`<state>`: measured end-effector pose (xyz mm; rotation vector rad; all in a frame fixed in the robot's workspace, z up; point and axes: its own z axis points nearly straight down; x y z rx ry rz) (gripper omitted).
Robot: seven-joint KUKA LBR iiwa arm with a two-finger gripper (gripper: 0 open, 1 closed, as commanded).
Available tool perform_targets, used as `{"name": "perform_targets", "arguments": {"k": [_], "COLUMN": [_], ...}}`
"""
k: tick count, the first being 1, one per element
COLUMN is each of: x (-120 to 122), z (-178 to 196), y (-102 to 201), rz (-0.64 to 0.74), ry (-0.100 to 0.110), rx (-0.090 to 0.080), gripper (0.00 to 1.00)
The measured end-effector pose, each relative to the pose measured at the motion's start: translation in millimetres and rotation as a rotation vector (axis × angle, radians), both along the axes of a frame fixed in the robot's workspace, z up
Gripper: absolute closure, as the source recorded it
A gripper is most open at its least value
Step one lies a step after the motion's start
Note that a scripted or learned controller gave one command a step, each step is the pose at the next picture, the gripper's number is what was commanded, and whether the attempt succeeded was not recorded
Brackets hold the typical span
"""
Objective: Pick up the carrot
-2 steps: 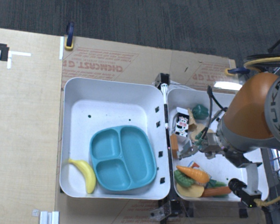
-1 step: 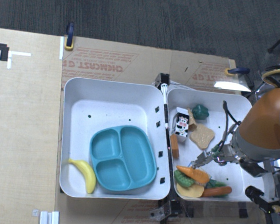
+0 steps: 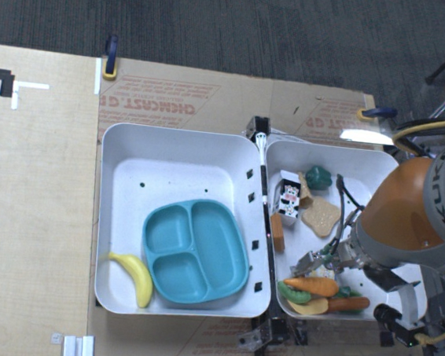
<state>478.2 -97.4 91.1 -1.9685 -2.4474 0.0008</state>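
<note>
A: Where is the carrot [image 3: 311, 285]?
B: Front of the right bin [image 3: 382, 162], just below the gripper [image 3: 318, 260].
A: Step?
B: Approach; jaws' state cannot be told. Next: descend, close.

This is a robotics lab or test cell, not a home. Left of the arm [image 3: 409, 209], two white bins [image 3: 115, 225] rest on cardboard sheeting [image 3: 183, 102] clamped to a plywood bench [image 3: 23, 192], beyond which lies dark grey carpet [image 3: 224, 15]; yellow cabling [image 3: 429, 128] loops just above the arm.
</note>
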Motion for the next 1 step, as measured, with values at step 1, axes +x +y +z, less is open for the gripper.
{"name": "perform_targets", "arguments": {"k": [1], "x": [-0.3], "z": [0.5], "y": [-22.3], "rz": [0.276], "ry": [0.000], "rx": [0.000], "gripper": [0.00]}}
